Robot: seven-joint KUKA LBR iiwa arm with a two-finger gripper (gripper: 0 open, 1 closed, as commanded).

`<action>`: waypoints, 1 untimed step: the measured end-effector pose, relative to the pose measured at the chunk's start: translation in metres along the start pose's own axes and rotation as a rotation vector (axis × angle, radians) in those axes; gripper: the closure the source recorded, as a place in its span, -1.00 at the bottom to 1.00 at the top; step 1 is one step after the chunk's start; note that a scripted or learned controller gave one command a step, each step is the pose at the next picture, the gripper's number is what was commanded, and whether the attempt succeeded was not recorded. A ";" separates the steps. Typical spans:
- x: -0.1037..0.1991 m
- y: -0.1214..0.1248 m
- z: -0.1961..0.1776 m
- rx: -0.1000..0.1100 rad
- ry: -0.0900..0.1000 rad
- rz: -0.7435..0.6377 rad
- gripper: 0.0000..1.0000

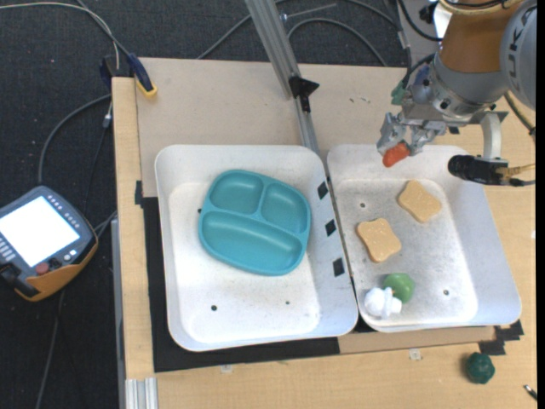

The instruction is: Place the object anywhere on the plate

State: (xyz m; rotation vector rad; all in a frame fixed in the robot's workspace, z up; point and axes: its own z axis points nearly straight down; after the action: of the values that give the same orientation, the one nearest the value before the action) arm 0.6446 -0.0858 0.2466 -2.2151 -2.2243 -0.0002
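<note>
Gripping a small orange-red object (395, 154) between its fingers, the gripper (400, 146) hangs over the far edge of the right bin (485, 228), so the pick looks done and the carry and drop are left. Nearest the camera, a dark green ball (479, 367) lies on the bench outside the bins. Just beyond it, in the right bin's near corner, a white piece (381, 302) touches a green piece (399, 286). Further in, two tan toast-like slices lie apart, one nearer slice (378, 239) and one farther slice (420, 200). To the left, the left bin (183, 313) holds the teal plate (254, 221), a divided one with three compartments, nothing lying on it. The held object is well apart from the plate, across the seam between the bins. Beyond that, the grey arm (477, 41) with its orange band rises at the far right. My judgement: the task is roughly half through; the arm must cross leftward and release over the plate
</note>
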 end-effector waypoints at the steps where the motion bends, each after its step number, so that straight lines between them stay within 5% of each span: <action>1: 0.060 -0.019 0.006 0.001 0.000 -0.001 1.00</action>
State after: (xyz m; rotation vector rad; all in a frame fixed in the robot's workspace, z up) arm 0.6251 -0.0259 0.2404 -2.2135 -2.2244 0.0013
